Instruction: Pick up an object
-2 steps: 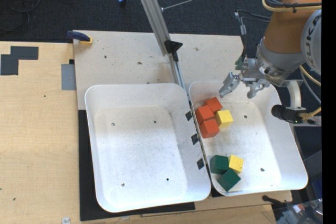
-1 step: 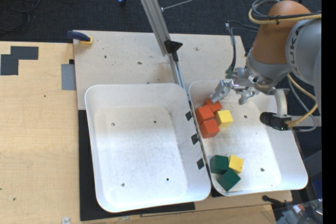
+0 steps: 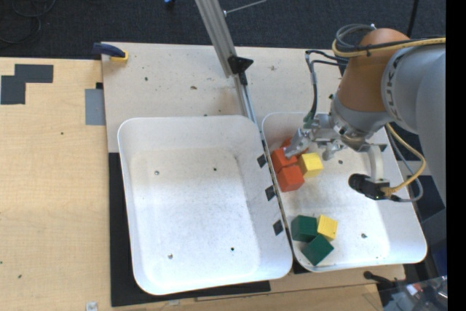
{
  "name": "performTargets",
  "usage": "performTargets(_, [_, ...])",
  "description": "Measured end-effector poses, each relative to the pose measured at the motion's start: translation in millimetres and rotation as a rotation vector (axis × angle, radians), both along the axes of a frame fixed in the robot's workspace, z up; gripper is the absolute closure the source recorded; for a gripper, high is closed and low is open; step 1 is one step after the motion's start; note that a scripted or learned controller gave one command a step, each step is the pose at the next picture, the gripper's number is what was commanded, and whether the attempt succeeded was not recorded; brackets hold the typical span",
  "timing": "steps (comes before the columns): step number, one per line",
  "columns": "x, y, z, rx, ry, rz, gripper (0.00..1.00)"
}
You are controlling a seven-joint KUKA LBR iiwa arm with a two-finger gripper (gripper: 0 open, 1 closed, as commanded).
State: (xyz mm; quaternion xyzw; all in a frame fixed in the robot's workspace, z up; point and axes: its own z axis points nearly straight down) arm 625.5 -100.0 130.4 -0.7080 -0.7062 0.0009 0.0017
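right bin | yellow cube sat tilted just beside the orange blocks, no long axis | gripper seen right over it, touching | jaw state can't be told

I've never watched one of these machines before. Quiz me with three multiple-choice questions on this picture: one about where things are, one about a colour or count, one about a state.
1. Which bin holds the blocks?
A. left bin
B. right bin
C. both

2. How many green blocks are there?
A. one
B. two
C. four

3. Where is the gripper?
A. low over the upper blocks
B. above the left bin
C. outside both bins

Answers:
1 B: all blocks lie in the right bin.
2 B: two green blocks sit beside a yellow block.
3 A: the gripper hangs by the orange blocks and the upper yellow block.
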Motion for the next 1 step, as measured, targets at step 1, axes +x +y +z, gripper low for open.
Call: performTargets(1, [1.5,-3.9,14.4,-0.005,-0.007,-0.007,1.0])
